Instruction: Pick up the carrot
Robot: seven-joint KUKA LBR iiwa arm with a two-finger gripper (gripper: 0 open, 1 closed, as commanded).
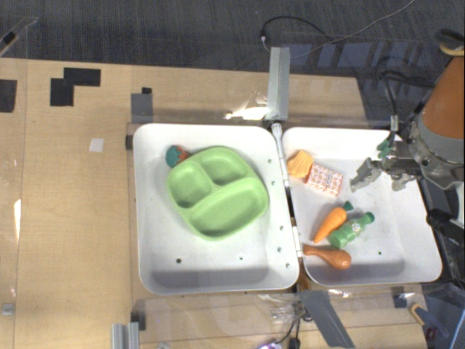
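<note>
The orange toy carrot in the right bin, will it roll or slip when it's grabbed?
The tapered orange toy carrot looks rigid and smooth, so probably slippery. Its round body may roll when nudged, though the green toy bottle lying against it could block that. It's likely light.

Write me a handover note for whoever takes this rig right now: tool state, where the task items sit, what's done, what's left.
Tool: over the upper right part of the right bin, holding nothing; open or shut can't be told from this view.
Carrot: lying in the right bin, centre-left, tip pointing lower left, up against the green bottle on its right.
Nearby: drumstick just below the carrot, pink-checked box and orange wedge above it.
Left bin: green divided plate, with a small teal and red item at its upper left edge.
Done: nothing yet; carrot not grasped.
Left: move the tool down-left to the carrot, grip, lift.
</note>
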